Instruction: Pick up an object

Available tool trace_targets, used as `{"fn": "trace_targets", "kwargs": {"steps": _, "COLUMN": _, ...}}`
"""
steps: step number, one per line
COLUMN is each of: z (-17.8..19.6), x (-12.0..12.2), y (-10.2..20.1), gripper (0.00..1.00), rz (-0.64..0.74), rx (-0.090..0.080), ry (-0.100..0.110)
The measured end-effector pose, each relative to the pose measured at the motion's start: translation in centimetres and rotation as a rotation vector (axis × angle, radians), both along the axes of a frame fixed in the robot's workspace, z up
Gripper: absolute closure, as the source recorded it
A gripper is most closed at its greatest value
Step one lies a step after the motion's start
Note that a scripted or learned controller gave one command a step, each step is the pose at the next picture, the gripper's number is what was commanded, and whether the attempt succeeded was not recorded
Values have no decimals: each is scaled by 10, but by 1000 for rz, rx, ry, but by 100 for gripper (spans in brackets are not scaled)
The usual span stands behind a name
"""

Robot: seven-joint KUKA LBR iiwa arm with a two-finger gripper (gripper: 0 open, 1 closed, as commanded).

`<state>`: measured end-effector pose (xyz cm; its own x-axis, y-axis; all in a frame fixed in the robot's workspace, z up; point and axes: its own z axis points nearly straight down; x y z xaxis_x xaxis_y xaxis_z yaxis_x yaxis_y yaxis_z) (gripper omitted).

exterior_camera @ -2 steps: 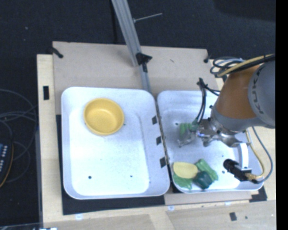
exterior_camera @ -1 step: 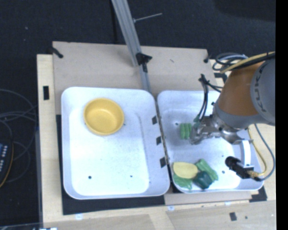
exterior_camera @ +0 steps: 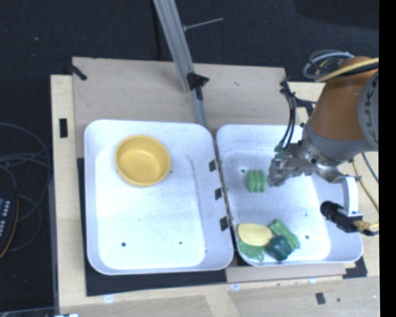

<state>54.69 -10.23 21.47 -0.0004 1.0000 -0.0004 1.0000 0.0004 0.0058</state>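
gripper (exterior_camera: 279,172): low in right bin (exterior_camera: 317,190), finger state can't tell
green ribbed piece (exterior_camera: 255,180): just left of gripper
yellow bowl (exterior_camera: 143,160): far left

Two white bins (exterior_camera: 152,259) are counted on the worktop (exterior_camera: 138,71). One yellow bowl (exterior_camera: 143,160) is seen left of the divider (exterior_camera: 218,177). Right of it, one ribbed green piece (exterior_camera: 255,180) and a cluster of about four toys (exterior_camera: 267,240) are counted.

bowl (exterior_camera: 143,160) in left bin (exterior_camera: 99,243); 4 items in right bin (exterior_camera: 237,137).
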Motion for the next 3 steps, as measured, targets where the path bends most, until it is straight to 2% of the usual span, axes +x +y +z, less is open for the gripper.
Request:
{"fn": "trace_targets", "kwargs": {"steps": 1, "z": 53, "x": 1, "y": 0, "gripper": 100, "rz": 0, "rx": 0, "ry": 0}}
{"fn": "trace_targets", "kwargs": {"steps": 2, "z": 48, "x": 32, "y": 46, "gripper": 100, "rz": 3, "rx": 1, "ry": 6}}
{"fn": "trace_targets", "kwargs": {"steps": 3, "z": 47, "x": 44, "y": 87, "gripper": 100, "rz": 3, "rx": 1, "ry": 6}}
